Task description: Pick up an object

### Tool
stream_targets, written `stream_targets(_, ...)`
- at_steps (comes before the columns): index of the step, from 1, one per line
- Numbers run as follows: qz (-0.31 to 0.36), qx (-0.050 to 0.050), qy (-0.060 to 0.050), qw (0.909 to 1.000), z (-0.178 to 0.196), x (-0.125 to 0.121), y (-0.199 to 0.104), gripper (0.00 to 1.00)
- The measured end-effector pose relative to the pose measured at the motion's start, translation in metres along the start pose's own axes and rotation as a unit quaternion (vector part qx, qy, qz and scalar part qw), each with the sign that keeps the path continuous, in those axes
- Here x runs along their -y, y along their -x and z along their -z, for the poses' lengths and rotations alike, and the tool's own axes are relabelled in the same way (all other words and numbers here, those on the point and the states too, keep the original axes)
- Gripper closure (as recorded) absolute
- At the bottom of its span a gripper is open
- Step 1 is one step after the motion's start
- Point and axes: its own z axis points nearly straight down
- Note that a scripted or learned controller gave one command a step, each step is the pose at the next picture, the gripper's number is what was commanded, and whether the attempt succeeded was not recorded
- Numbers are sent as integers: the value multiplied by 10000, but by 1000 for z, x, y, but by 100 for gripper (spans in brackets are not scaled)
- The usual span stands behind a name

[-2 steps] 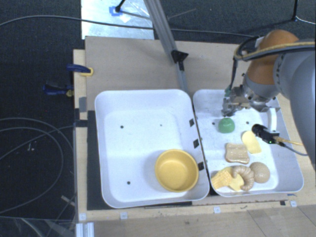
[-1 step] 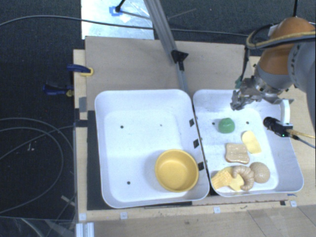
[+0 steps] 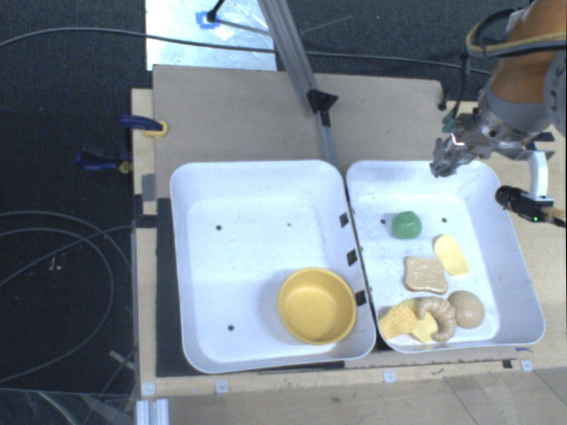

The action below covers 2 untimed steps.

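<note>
My gripper [image 3: 443,165] hangs over the far edge of the right bin [image 3: 518,264], up and to the right of a green ball [image 3: 407,225]. Nothing shows between its fingers. Lower in that bin lie a pale yellow wedge [image 3: 451,255], a slice of toast [image 3: 425,275], a tan round bun [image 3: 467,309], a curled croissant-like piece [image 3: 437,314] and a yellow corn-like piece [image 3: 399,320]. A yellow bowl [image 3: 316,305] sits at the near right of the left bin [image 3: 213,264].
A slanted grey pole [image 3: 297,56] with a black clamp crosses the back of the bench toward the gap between the bins. Blue and yellow clamps [image 3: 133,140] grip the bench's left edge. Cables lie on the dark floor at left.
</note>
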Motion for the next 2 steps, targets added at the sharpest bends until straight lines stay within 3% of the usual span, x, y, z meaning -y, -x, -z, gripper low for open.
stream_targets(1,12,-1,-2,10000,55,-2,0,100)
stream_targets(2,27,-16,-36,10000,39,-3,-55,100)
